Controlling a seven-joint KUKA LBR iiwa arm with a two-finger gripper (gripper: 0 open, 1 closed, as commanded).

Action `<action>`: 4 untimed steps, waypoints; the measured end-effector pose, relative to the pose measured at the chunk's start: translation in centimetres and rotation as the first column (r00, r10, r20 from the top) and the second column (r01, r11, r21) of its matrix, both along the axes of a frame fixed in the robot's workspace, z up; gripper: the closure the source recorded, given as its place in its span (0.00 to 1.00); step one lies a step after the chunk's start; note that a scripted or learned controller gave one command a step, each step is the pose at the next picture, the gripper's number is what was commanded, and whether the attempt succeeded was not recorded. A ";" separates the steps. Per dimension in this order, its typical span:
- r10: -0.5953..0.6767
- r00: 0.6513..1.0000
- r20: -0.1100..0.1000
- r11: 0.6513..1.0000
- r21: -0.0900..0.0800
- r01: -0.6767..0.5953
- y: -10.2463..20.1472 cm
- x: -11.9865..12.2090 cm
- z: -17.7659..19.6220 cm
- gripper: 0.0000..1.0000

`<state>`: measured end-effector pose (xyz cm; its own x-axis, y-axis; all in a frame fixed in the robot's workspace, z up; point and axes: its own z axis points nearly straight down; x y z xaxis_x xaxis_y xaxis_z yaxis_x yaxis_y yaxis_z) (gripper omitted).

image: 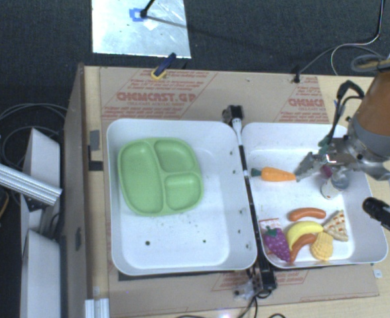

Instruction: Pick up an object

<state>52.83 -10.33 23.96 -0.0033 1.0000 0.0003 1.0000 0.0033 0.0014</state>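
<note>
The table [201,88] carries two shallow white bins side by side, on a brown sheet printed with red lettering. The left bin [175,250] holds a green plate [160,175] with three compartments, lying toward the bin's left half, with bare white floor to its right and below it. The right bin [274,144] holds the arm's working end and a cluster of toy food.

The arm [384,105] reaches in from the right, its orange band above the grey wrist, and leans over the upper right part of the right bin. The gripper [318,165] points left and down toward the bin floor. Whether its fingers are apart or together cannot be told: they are small and blurred against the white.

A carrot [276,174] lies flat near the left wall of the right bin, its leafy end toward the divider and its tip toward the gripper, just beside it; no contact can be made out.

Along the bin's lower edge sits the rest of the food, packed close. A banana [303,230] lies in the middle, with a sausage [306,213] just above it, a bunch of grapes [277,242] to its left, a pizza slice [336,225] to its right and a yellow corn cob [322,246] below right
</note>
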 end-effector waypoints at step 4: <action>0.000 1.000 0.002 1.000 -0.001 0.000 -1.2 6.4 -15.5 0.00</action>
<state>59.26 -11.48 8.48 -0.0028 1.0000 -0.0009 1.0000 0.0028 0.0032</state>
